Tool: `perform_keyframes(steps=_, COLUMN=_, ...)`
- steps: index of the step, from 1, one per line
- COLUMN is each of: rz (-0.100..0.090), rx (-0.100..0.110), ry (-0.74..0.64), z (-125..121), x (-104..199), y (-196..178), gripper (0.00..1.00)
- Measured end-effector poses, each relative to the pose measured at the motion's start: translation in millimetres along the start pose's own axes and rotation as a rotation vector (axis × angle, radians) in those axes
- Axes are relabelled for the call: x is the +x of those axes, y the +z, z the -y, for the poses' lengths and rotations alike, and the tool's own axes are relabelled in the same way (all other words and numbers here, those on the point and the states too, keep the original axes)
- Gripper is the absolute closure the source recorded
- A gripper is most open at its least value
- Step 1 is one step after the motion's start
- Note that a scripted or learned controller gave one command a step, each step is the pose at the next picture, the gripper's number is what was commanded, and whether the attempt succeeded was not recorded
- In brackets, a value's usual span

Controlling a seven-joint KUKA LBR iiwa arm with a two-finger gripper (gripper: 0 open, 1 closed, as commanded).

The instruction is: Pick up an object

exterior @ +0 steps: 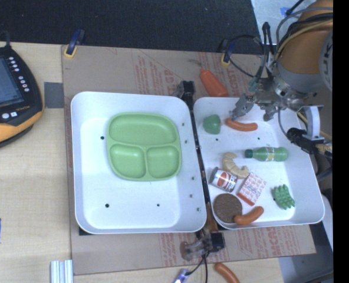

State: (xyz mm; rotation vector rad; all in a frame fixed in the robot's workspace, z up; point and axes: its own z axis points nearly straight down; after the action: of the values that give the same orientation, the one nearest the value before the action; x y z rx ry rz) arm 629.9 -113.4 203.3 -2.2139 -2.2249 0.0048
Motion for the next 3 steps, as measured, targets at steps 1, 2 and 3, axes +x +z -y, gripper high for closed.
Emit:
perform_keyframes(steps=1, rz=0.001, rx=0.002, ry=-0.001, z=66, x=8, y=101, gripper=0.00)
perform_keyframes(steps=2, rz=0.003, rx=0.002, ry=-0.006, z=66, x=7, y=90, gripper=1.00)
perform_keyframes(steps=3, rz=0.003, rx=0.001, ry=-0.005, z=66, x=7, y=90, gripper=0.00)
